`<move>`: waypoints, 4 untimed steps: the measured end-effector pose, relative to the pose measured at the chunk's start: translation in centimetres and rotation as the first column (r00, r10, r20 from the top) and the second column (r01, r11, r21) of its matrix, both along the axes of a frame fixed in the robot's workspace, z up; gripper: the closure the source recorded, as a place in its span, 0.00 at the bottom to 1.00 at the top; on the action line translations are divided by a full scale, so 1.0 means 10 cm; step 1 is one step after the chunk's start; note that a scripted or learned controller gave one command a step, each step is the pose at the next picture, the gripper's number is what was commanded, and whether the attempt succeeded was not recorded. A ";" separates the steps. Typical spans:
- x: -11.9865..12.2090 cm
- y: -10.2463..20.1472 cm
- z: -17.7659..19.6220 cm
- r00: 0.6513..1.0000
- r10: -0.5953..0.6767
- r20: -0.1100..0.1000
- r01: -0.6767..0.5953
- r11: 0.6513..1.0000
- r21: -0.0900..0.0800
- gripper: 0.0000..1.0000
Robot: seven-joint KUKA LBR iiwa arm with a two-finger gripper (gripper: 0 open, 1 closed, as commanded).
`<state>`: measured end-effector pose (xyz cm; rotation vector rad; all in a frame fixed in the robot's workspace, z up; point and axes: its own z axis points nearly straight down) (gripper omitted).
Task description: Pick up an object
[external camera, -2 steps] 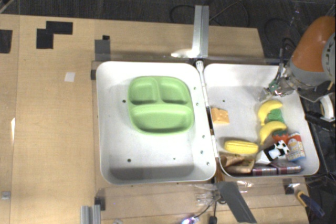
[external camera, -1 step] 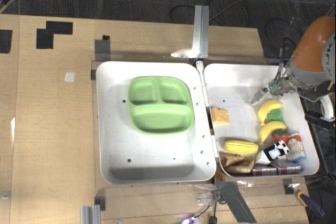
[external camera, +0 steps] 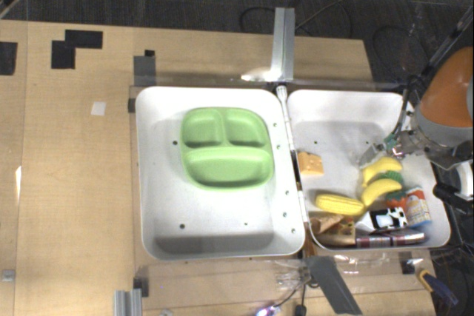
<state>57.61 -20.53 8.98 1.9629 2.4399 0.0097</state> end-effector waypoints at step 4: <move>-0.48 0.19 0.01 0.999 -0.051 0.000 0.051 0.999 0.001 0.00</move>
